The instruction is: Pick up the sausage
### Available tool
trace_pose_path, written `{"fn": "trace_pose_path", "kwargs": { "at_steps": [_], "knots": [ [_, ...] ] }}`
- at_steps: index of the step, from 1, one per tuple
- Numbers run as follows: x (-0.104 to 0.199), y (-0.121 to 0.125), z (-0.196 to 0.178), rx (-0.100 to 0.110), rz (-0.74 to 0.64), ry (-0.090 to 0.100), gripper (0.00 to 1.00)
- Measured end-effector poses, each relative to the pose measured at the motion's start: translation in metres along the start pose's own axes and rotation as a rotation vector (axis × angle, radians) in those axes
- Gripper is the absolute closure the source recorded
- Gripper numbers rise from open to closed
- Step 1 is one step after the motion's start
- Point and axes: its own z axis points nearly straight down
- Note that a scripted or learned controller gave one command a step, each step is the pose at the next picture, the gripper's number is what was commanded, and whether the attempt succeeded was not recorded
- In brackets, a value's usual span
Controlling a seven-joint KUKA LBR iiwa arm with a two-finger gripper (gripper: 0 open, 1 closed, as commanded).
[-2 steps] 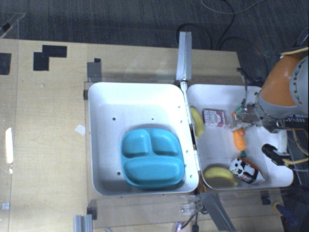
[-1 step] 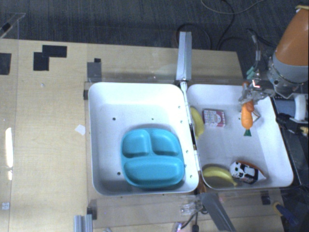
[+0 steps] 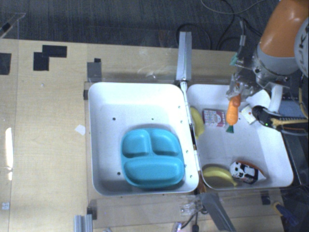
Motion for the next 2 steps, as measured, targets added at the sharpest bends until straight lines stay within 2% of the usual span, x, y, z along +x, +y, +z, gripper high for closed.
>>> {"fn": "trace_pose_path", "kwargs": {
  "at_steps": [1, 2],
  "knots": [
    [0.069, 0.016, -0.029, 0.000, -0.262, 0.001, 1.00],
    [0.151, 0.037, -0.024, 0.000, -0.317, 0.001, 1.00]
  ]
}}
